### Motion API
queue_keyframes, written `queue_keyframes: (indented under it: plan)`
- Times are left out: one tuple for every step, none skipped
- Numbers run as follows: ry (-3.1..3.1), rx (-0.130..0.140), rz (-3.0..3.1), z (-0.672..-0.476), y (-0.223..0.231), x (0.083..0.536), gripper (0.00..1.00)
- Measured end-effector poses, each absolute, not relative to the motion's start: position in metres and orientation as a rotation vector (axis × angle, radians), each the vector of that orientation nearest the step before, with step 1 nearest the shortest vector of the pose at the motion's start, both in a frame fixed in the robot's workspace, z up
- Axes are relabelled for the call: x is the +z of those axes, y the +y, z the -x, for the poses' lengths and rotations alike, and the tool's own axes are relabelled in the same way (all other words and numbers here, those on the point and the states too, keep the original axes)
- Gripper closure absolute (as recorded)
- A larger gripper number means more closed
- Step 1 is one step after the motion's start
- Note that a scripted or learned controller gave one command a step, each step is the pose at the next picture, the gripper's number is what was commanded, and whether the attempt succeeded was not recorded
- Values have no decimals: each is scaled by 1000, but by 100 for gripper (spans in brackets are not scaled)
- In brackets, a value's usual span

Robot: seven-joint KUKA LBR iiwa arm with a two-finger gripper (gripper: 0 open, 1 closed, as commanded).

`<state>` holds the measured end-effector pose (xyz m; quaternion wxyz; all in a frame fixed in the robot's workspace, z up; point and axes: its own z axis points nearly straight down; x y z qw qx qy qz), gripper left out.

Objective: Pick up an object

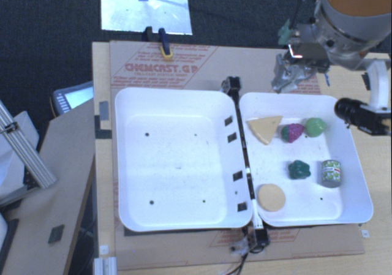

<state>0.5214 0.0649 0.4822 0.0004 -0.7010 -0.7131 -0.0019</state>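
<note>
The right bin (349, 206) holds several small objects. A pale yellow cheese wedge (264, 128) lies near its back left corner. Beside it are a magenta berry-like piece (293, 132) and a light green ball (315, 127). A dark green lump (299, 169) and a small can with a green label (331, 173) sit further forward. A tan round cookie (271, 197) rests at the front left. My gripper (290, 78) hangs above the back rim of the right bin, behind the cheese wedge, with nothing visible between its fingers.
The left bin (128, 145) sits beside the right one, joined by a black-clipped divider (242, 157). A cardboard sheet (184, 62) lies under both bins. A yellow-and-black clamp (164, 47) stands at the back. A black fixture (358, 114) juts in at the right.
</note>
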Motion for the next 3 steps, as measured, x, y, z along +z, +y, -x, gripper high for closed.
queue_keyframes:
  plan:
    - [-2229,-7,2217,-486,67,510,100]
    - [-2233,-8,2212,-486,124,536,100]
    - [-2231,-6,2215,-567,178,534,100]
